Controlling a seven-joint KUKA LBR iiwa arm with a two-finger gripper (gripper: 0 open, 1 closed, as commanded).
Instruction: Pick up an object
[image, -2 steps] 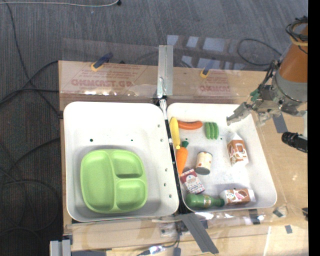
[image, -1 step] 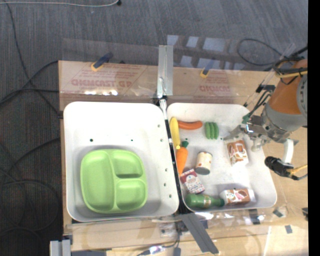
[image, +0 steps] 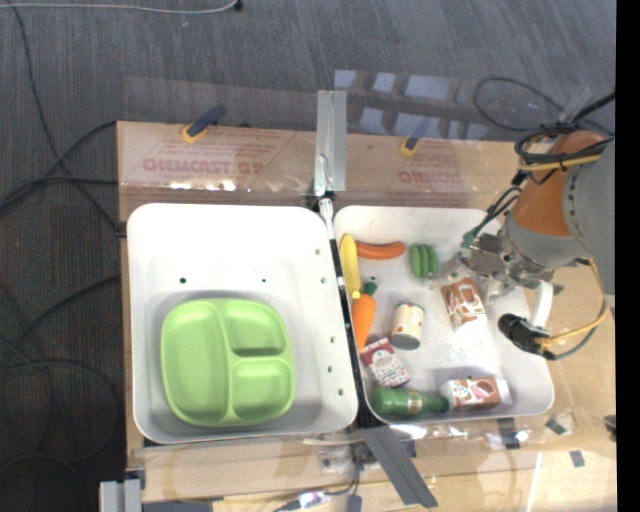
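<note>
Looking down on two white bins side by side on bench. Left bin (image: 200, 225): holds one green divided tray (image: 228, 360), three compartments, lying flat toward near-left corner. Right bin (image: 520, 395): holds loose toy groceries. Along dividing wall, yellow banana (image: 349, 262) lying lengthwise, with carrot (image: 363, 312) just below it. Orange sausage-shaped piece (image: 380, 250) near far wall, green pepper (image: 423, 261) just beside it to right. Small cream can (image: 407, 325) tilted near bin centre. Brown-and-white carton (image: 463, 304) to right of can, lying flat. Red-and-white packet (image: 385, 362) near dividing wall, green bottle (image: 411, 403) on its side along near wall, second brown carton (image: 473, 392) touching or nearly touching bottle's right end (contact not resolvable). Arm entering from right, orange band (image: 550, 200) above wrist. Gripper (image: 487, 262) positioned over far-right part of right bin, above and just right of brown-and-white carton, apart from green pepper. Finger opening obscured by wrist body and cabling; cannot tell whether wide or narrow. Nothing seen between fingers. All listed items resting on bin floor.
</note>
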